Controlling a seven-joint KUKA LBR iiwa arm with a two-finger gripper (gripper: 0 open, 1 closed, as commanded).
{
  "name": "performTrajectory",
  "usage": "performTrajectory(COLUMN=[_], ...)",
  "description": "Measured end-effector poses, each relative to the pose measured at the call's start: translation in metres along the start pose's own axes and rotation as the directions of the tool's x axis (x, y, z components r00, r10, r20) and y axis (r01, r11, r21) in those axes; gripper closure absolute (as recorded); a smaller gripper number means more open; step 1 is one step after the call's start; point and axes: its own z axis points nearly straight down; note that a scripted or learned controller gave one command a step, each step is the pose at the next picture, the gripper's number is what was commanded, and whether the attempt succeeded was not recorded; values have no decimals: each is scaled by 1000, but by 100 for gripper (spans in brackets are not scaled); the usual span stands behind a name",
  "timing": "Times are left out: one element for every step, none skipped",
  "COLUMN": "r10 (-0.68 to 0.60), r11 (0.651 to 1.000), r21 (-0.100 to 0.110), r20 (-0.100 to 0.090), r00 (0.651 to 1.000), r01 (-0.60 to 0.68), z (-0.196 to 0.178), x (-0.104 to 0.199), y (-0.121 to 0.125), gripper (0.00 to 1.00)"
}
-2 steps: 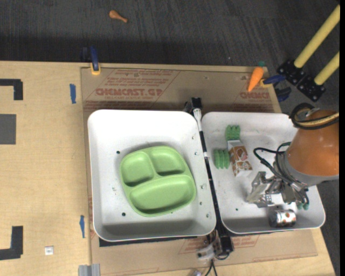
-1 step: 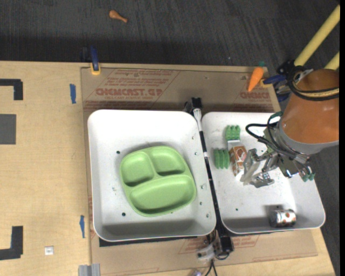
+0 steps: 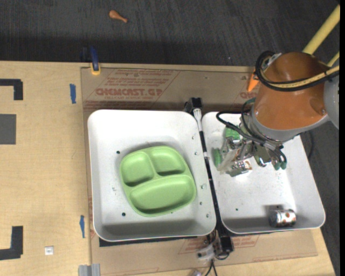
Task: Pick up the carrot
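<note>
Orange-banded arm hovering over right bin [image 3: 310, 178]; gripper [image 3: 245, 156] state unclear; advise locating carrot, centring before closing.

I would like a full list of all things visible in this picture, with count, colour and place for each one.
White bins: two, white, side by side on the bench; left bin, right bin.
Divided plate: one, green, three compartments, in the middle of the left bin.
Small can: one, silver and brown, lying near the front corner of the right bin.
Small orange object: one, on the dark floor beyond the bench; too small to identify.
Blue tape marks: a few, blue, on the bench left of the bins.
Arm: one, orange band, over the right bin.
Gripper: one, metal with green parts, low in the right bin.
</note>
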Motion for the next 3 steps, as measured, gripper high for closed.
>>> performTrajectory(r10=[1,-29,271], r11=[1000,1000,963], r21=[0,-1,2], r20=[0,-4,-1], r00=[1000,1000,963], r01=[-1,29,-271], z=[0,16,33], x=[0,32,4], y=[0,52,-20], gripper=[0,0,0])
